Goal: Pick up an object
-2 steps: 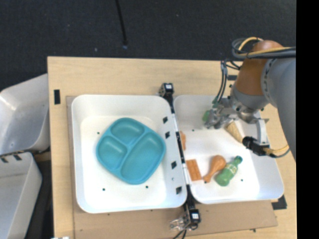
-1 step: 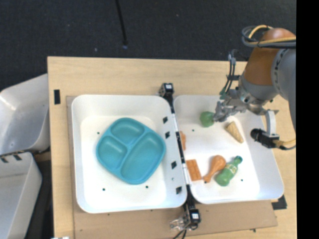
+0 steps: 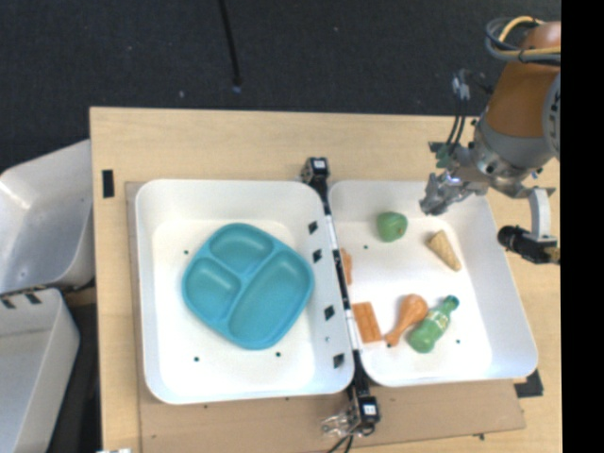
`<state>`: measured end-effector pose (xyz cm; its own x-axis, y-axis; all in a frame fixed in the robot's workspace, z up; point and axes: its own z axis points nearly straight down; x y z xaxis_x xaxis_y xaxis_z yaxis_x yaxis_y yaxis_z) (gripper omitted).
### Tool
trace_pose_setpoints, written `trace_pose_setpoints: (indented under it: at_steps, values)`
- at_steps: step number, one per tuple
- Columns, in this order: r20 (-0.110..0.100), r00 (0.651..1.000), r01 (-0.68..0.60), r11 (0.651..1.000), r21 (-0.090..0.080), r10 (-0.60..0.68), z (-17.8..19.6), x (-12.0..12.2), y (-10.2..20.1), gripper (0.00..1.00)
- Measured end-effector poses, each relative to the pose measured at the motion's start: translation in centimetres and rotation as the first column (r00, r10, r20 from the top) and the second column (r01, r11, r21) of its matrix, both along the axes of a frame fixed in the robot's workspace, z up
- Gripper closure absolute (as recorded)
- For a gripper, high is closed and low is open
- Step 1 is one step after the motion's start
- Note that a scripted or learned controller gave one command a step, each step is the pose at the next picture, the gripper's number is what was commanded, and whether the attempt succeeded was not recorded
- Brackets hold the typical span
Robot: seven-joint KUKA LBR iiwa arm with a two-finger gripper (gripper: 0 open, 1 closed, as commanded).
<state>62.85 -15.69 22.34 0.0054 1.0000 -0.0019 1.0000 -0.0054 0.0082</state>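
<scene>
Lying in the right bin [image 3: 491,347] — a small round green ball [image 3: 392,226], tool [image 3: 436,203] near it, grip state unclear.

You won't find any readable text, label, brand, number or sign here. The green bottle [image 3: 432,327] in the right bin [image 3: 472,361] may carry a label, but it's too small and blurred for you to read.
</scene>
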Motion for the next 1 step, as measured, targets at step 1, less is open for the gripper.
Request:
trace_pose_setpoints:
  at_steps: [1]
  values:
    - [-0.004,1.0,-0.005,1.0,0.001,0.005,2.58,0.09,-0.13,1.0]
